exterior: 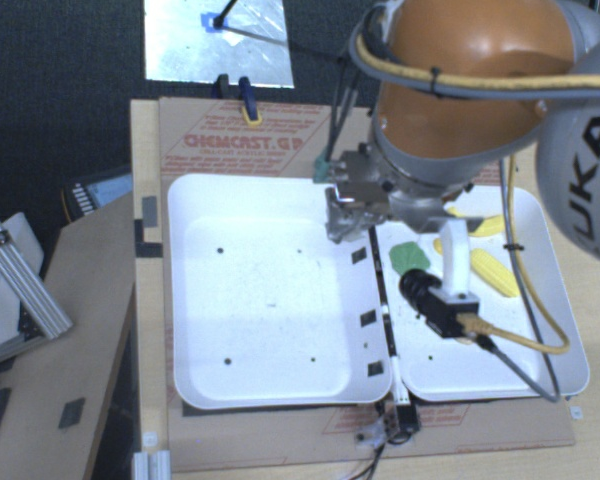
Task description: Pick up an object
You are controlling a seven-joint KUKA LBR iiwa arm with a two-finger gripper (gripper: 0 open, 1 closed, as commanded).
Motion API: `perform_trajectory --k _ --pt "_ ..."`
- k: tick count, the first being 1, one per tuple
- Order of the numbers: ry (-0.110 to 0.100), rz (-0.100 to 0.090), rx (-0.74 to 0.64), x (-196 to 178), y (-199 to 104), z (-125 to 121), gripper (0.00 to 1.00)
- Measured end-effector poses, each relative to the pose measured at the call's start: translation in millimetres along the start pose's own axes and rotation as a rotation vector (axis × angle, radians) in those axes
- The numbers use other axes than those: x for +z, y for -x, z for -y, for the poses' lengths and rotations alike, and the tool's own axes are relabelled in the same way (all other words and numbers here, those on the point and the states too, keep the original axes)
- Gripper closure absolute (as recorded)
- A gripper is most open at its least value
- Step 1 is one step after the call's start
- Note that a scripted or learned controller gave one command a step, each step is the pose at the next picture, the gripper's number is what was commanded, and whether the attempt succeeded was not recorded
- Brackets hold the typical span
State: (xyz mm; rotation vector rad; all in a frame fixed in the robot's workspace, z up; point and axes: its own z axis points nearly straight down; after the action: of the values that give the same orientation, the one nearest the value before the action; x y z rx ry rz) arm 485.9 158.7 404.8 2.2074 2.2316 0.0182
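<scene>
The grey arm point(580, 168) comes in from the right of the view and bends downward, its last links pointing almost straight down under the camera. The rounded orange band point(470, 58) sits uppermost and hides much of what hangs beneath it. Below the band the metal wrist point(420, 193) narrows and leans slightly toward the left. The gripper point(348, 218) juts out from under the wrist at its left side, low and near the centre of the view, its tip facing down.
</scene>
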Motion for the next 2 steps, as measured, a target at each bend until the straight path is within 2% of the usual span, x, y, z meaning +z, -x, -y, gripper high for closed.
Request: perform_trajectory --k 1,2 --pt "-0.001 0.008 0.022 -45.1 119.4 -0.5 1.0" --pt "-0.016 0.008 0.013 55.2 139.8 1.7 1.0"
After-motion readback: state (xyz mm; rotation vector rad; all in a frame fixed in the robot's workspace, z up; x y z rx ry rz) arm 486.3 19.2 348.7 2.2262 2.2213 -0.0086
